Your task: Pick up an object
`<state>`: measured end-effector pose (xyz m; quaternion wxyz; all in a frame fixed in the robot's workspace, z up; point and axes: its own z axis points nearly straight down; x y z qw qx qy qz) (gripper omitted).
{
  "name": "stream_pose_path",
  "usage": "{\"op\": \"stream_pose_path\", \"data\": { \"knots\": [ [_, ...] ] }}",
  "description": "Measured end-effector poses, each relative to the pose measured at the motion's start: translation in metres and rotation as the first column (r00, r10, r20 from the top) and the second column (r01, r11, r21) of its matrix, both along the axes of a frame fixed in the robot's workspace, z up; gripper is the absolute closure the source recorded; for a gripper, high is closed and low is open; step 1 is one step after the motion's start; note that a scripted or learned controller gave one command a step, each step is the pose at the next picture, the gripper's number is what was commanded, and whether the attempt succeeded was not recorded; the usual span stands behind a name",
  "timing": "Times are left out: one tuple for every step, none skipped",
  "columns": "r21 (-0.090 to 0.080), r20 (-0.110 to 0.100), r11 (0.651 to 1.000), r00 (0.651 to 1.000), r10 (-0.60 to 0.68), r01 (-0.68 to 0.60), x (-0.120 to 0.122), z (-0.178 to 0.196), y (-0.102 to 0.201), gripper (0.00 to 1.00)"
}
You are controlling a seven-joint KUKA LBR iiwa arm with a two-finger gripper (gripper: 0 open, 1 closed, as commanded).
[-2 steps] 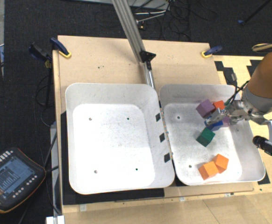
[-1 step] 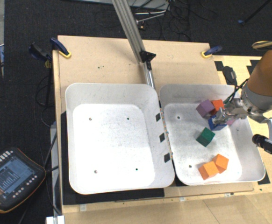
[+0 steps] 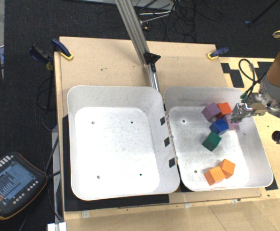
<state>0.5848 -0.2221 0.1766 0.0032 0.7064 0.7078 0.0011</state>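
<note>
Arm (image 3: 279,83) cut off at right edge; gripper (image 3: 239,113) fingers too blurred to read; pale block (image 3: 233,126) partly hidden beneath.

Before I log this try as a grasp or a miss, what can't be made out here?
- Tool in the camera view: too small and blurred to read its tips or any contact with the blocks.
- Arm: cut off by the right edge.
- Pale purple block: partly covered by the tool and the blue block.

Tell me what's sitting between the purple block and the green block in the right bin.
In the camera view, a blue block lies between the purple block and the green block.
</note>
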Motion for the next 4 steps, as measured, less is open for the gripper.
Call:
{"op": "stream_pose_path", "data": {
  "knots": [
    [-0.001,0.003,1.000,1.000,0.001,-0.001,0.003,0.064,0.002,1.00],
    [0.000,-0.001,1.000,1.000,0.001,-0.001,0.004,0.088,0.002,1.00],
    [0.003,-0.005,1.000,1.000,0.005,-0.005,0.017,0.079,0.051,1.00],
    [0.005,-0.007,1.000,1.000,0.006,-0.006,0.014,0.067,0.108,1.00]
  ]
}}
